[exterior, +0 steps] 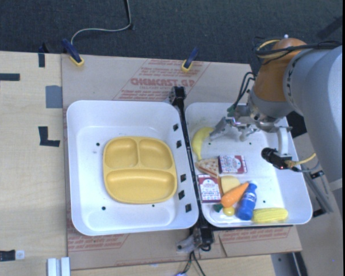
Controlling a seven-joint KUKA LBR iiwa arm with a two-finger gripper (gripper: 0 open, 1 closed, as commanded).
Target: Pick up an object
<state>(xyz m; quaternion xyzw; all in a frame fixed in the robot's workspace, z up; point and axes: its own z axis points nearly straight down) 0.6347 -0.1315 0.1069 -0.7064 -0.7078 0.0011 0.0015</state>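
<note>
At the near edge of the right-hand shallow white bin (302, 197), well below the pincer, lie a yellow toy corn cob (269, 214), a blue plastic bottle (247, 202) and an orange toy carrot (234, 194), crowded together and touching, probably just as they fell when tipped in. Closer to the pincer, toward its lower left, sit a yellow wedge (229, 183), two small red-and-white packets (232, 164), one beside the other's corner, and a slice-shaped toy (207, 167). Just left of the pincer a round yellow toy (202, 140) rests against the bin wall. The metal two-finger pincer (237, 125) hangs low over the far part of this bin with nothing visible between its fingers; whether it is spread or closed I cannot tell. Any of these pieces could serve as the thing to pick, the round yellow toy being nearest. Far to its left, the second white bin (80, 154) holds a yellow three-compartment plate (140, 170), lying flat. Both bins rest on a cardboard-covered table (103, 76).
</note>
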